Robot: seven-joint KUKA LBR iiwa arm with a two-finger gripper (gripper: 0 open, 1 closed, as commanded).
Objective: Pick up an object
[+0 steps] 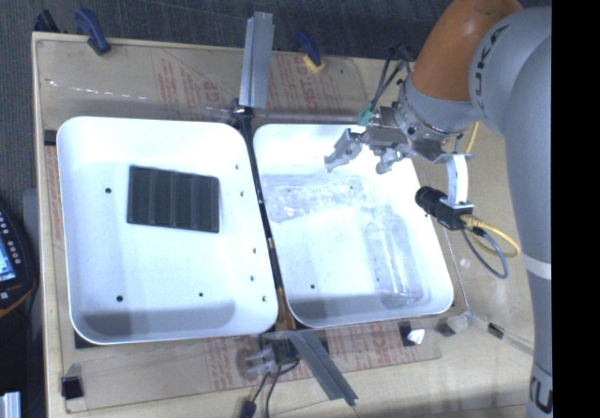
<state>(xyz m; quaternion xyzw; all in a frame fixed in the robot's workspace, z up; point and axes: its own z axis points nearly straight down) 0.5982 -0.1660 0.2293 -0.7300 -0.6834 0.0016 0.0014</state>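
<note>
Tool (364,155) hovering over far edge of right bin (433,261), two fingers spread apart, nothing between them. Open and empty.

Just below tool, toward camera: clear crumpled plastic pack (309,196), lying flat on bin floor. Further toward camera and slightly to arm side: clear plastic bottle (392,257), lying on its side, long axis pointing roughly away from tool. Both hard to make out against white floor.

Far off to tool's other side, in left bin (80,219): dark ribbed flat block (173,199), well apart.

Handling guess: bottle light, thin-walled, slippery, likely to roll or squash under pinch; best taken across mid-body, fingers straddling short axis. Pack soft, floppy, low profile; best pinched at a raised crease, edge grab likely to slip. Block stiffer, flat, probably too wide unless taken across narrow side.

Nearest candidate: pack. Needs descent, no contact yet.
</note>
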